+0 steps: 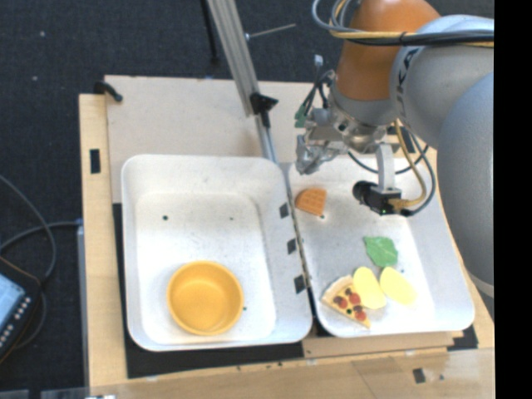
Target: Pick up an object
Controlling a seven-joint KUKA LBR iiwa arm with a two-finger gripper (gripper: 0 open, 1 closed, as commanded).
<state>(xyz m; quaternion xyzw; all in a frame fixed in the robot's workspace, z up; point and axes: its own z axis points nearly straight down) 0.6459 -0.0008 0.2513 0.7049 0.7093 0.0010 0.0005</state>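
Camera view has the gripper [312, 158] hanging over the right bin [432, 293], far end; can't tell how it's set. Just below it sits an orange waffle-looking piece [312, 201]. Nearer: green leaf [381, 250], two yellow slices [382, 288], pizza slice [345, 302]. Left bin [141, 223] holds a yellow bowl [205, 297].

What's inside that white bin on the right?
The right bin holds an orange piece near its far left, a green piece, two yellow pieces and a pizza slice. The arm covers its far right corner.
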